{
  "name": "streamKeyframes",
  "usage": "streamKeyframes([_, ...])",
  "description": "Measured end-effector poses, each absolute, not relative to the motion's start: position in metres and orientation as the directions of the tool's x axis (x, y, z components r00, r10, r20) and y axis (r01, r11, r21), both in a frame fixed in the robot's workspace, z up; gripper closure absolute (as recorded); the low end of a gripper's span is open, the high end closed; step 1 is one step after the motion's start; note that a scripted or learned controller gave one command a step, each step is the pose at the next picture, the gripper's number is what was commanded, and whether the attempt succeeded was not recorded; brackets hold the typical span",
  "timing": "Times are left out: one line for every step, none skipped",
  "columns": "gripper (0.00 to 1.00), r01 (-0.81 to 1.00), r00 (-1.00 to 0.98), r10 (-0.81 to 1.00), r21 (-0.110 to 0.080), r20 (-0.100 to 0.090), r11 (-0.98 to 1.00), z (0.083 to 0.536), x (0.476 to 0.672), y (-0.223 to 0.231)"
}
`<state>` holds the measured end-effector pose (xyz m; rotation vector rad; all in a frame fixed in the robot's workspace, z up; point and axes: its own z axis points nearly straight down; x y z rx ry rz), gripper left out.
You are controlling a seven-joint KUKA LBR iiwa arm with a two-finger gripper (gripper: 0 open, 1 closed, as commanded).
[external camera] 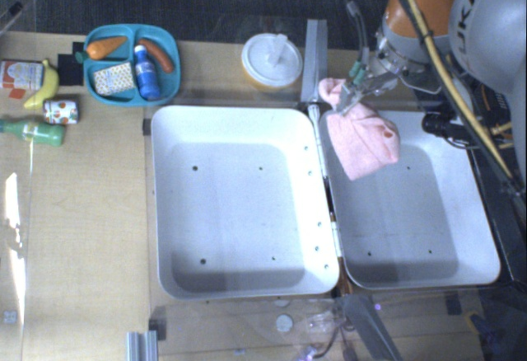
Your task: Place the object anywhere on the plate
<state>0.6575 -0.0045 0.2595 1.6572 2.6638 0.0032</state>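
A pink cloth point(362, 141) is pinched by the gripper point(352, 97) over the right bin point(428, 260), upper middle. A blue plate point(169, 50) is seen upper left on the wooden bench point(74, 227).

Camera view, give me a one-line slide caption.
The claw lifts a pink cloth over the right bin, beside the left bin.

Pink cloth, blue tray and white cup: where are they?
Pink cloth point(362, 143), camera view, middle of the hanging part.
Blue tray point(169, 50), camera view, its right rim.
White cup point(272, 60), camera view, centre of its lid.
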Motion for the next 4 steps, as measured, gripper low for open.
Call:
streamKeyframes([1.0, 0.894, -0.447, 0.894, 0.002, -0.002, 0.447, 0.224, 0.659, -0.002])
streamKeyframes([1.0, 0.648, -0.762, 0.648, 0.003, -0.002, 0.762, 0.217, 0.647, 0.054])
streamKeyframes([1.0, 0.299, -0.954, 0.299, 0.004, -0.005, 0.954, 0.226, 0.639, 0.099])
streamKeyframes([1.0, 0.0, -1.0, 0.0, 0.003, -0.004, 1.0, 0.225, 0.619, 0.133])
